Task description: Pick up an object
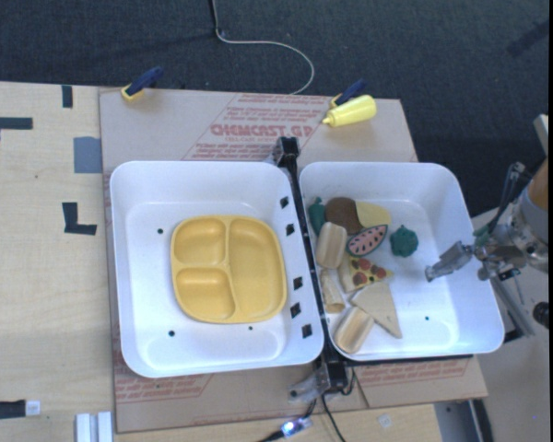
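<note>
The right white bin (442, 187) holds several toy foods bunched on its left side: a watermelon slice (367, 240), a green broccoli piece (404, 241), a brown round piece (343, 214), a pale yellow wedge (374, 215), a pizza slice (367, 271) and tan bread-like pieces (331, 244) (376, 304) (353, 328). My gripper (440, 267) reaches in over the bin's right side, low above the bare floor, to the right of the broccoli and apart from all the food. Nothing is seen in its grasp.
The left white bin (138, 191) holds a yellow divided plate (229, 269). A black divider clip (287, 150) sits between the bins. A yellow clamp (352, 110) and a blue-yellow clamp (142, 83) hold the cardboard behind them. The arm's wrist (525, 238) hangs over the right rim.
</note>
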Tool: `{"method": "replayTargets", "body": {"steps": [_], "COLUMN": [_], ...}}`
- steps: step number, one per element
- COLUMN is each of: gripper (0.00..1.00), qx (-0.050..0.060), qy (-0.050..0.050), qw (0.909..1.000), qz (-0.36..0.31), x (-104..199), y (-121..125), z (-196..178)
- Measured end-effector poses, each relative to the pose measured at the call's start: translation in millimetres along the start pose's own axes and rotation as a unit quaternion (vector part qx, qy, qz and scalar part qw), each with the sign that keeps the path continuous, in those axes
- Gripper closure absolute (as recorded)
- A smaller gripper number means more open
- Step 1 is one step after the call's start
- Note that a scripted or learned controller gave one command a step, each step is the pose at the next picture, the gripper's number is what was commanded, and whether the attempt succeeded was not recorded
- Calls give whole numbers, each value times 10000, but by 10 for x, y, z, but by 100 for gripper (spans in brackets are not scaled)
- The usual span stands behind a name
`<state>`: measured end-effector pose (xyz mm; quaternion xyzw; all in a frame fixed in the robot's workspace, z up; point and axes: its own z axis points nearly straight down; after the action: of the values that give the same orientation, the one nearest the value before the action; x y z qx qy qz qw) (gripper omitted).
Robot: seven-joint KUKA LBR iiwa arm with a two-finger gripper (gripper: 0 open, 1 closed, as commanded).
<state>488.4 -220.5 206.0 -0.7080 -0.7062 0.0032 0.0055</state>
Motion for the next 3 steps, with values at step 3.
{"method": "replayTargets", "body": {"steps": [3], "gripper": [0], "qx": [-21], "qy": [-3], "qw": [10000], "qz": [-12], "x": [-22], "y": [-171], "z": [1060]}}
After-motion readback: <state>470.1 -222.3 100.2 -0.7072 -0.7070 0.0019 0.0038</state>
